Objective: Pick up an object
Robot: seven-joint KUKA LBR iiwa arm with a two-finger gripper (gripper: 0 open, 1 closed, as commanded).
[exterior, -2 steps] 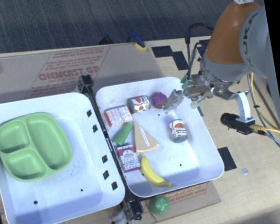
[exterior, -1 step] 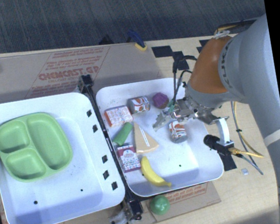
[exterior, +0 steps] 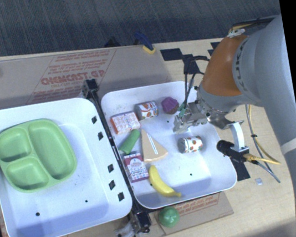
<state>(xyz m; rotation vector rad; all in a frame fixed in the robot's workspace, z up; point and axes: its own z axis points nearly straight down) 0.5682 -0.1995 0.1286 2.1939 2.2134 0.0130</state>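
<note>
My gripper [exterior: 186,121] hangs over the right side of the right bin [exterior: 224,171], just above a small white can with red and green print [exterior: 190,144] that lies on its side. A purple object [exterior: 170,104] sits just up and to the left of the gripper. Further left lie a red-and-white can [exterior: 146,109], an orange-and-white box [exterior: 124,122], a green cucumber [exterior: 130,140], a pale cheese wedge [exterior: 154,148], a red box [exterior: 135,167] and a banana [exterior: 161,181]. I see nothing held in the gripper.
The left bin [exterior: 21,232] holds a green divided tray [exterior: 35,154]. A green ball [exterior: 168,216] rests on the cardboard outside the right bin's front edge. Cables and a black fitting [exterior: 233,151] hang by the bin's right wall.
</note>
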